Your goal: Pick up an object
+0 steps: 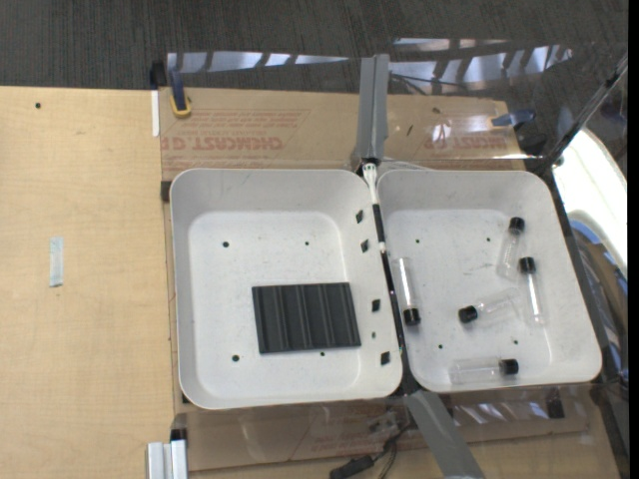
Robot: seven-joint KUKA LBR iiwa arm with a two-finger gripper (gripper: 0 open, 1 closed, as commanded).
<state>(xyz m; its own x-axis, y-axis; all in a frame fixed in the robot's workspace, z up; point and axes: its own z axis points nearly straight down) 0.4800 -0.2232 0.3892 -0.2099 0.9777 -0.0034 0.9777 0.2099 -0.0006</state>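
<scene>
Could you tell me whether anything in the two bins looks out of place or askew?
Nothing looks damaged or spilled. The clear vials in the right bin lie on their sides, pointing every which way, and the dark ribbed panel in the left bin sits slightly crooked.

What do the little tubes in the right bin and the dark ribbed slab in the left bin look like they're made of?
Tubes: clear glass or plastic, see-through, glinting, with black caps, likely plastic. Ribbed slab: matte black, probably rubber or plastic; it shows no shine.

Lab bench: vials (pixel 485 311), white bins (pixel 190 267)
</scene>
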